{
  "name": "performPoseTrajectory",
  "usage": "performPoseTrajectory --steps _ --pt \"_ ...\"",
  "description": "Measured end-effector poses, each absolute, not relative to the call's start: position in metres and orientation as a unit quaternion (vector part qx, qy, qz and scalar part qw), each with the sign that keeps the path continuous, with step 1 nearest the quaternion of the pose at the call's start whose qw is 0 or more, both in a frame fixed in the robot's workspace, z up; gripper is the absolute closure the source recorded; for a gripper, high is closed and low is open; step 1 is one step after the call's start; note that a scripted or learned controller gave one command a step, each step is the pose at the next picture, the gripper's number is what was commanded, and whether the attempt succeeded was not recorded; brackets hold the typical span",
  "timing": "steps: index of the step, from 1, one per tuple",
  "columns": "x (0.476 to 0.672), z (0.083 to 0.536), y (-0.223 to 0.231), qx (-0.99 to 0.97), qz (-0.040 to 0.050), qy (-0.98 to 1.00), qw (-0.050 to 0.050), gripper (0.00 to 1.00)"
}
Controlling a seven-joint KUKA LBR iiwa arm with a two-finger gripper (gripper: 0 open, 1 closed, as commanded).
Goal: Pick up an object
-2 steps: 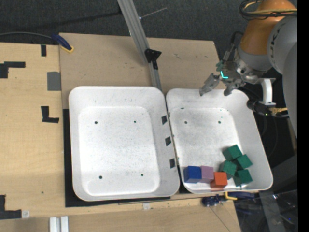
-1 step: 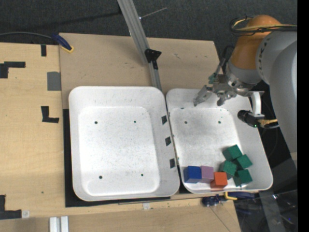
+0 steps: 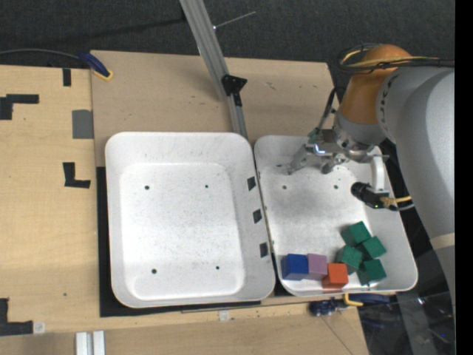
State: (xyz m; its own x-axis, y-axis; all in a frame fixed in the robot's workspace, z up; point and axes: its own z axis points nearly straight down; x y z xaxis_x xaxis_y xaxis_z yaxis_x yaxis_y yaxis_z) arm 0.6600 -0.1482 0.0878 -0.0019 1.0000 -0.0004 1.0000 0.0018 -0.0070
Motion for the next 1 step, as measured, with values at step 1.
performPoseTrajectory --steps 1 --pt "0.6617 0.1016 -0.1477 -0.706 0.0014 -0.708 0.000 1.00"
